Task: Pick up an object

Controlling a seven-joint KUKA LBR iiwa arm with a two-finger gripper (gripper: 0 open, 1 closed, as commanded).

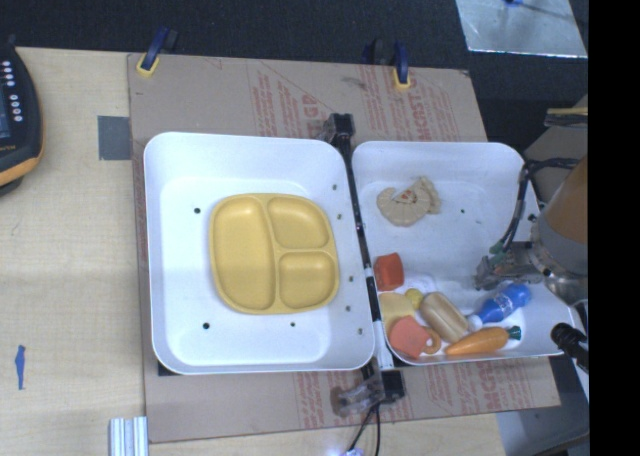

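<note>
The right bin (pixel 470 166) holds several toy foods. A tan cookie-like piece (pixel 407 202) lies near its far left. Along the near wall sit a red block (pixel 388 270), a yellow piece (pixel 397 304), a tan roll (pixel 443 314), a pink disc (pixel 410 337), an orange carrot (pixel 480 342) and a blue bottle (pixel 503 301). My gripper (pixel 499 266) reaches in from the right edge and hovers low, just above and beyond the blue bottle. I see nothing held in it.
The left bin (pixel 175 244) holds a yellow divided plate (pixel 272 251). Both bins rest on a cardboard sheet (pixel 270 94) held by clamps. A black and orange handset (pixel 15 114) lies at the far left of the bench.
</note>
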